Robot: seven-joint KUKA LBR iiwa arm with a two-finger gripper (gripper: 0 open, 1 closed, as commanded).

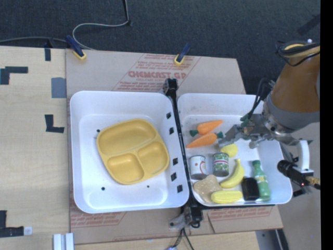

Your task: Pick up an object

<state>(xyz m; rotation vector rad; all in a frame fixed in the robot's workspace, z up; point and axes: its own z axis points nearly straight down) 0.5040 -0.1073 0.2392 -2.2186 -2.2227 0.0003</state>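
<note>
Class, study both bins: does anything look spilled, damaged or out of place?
Nothing stands out. The yellow tray lies flat in the left bin; the toy foods, including two carrots and a banana, sit inside the right bin.

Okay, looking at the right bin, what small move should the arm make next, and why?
Probably lower the hand a little onto the carrot just to its left. It hovers over the right bin with that carrot nearest, and nothing visible is between its fingers, so a short descent seems the simplest try.
</note>
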